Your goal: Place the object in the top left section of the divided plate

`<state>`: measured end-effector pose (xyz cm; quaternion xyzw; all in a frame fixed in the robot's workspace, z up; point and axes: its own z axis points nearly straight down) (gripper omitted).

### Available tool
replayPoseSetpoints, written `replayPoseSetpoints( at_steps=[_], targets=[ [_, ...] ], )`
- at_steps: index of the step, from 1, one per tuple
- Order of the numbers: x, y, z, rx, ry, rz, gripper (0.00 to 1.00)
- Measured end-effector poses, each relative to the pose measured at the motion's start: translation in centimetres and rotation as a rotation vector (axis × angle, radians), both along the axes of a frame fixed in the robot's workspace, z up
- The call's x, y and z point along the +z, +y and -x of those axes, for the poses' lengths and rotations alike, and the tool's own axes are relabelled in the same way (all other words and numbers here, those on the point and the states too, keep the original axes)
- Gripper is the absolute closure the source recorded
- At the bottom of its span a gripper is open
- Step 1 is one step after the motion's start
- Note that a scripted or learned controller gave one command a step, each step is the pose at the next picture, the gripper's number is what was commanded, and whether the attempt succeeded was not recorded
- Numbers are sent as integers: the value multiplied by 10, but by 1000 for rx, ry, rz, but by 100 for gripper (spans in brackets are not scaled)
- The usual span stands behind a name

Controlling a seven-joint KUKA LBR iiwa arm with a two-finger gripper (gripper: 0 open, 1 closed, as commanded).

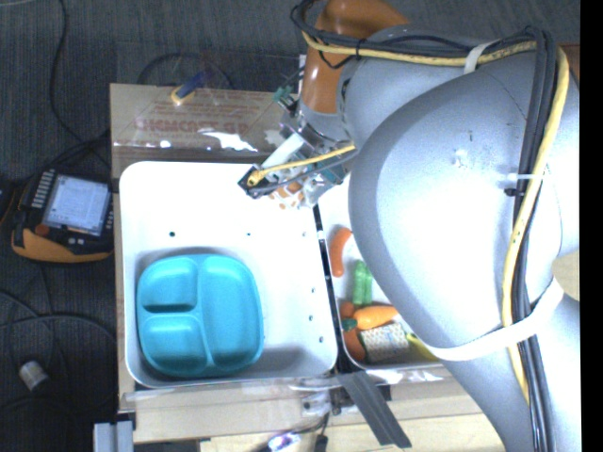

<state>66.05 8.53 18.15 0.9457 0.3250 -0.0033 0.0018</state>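
Note:
A teal divided plate (200, 315) with three sections lies in the front part of the left white bin (188, 196). My gripper (292, 192) hangs over the far right corner of that bin, close to the wall between the two bins and well away from the plate. Small orange-brown bits show under the gripper; I cannot make out what they are or whether anything is held. The big grey arm hides much of the right bin.
In the right bin (332, 347) lie an orange sausage-shaped piece (337, 250), a green piece (361, 282), an orange carrot-like piece (374, 316) and a pale speckled item (383, 343). A handheld device (64, 215) sits left of the bench.

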Motion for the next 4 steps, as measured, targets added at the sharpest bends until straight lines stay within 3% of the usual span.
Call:
replayPoseSetpoints(
  at_steps=[1,2,3,4],
  targets=[
    [-49,26,3,-95,-12,-10,100],
    [-82,74,5,-271,-15,-15,100],
    [-84,145,-2,-403,-21,-9,100],
    [-24,146,2,-444,-1,-2,100]
  ],
)
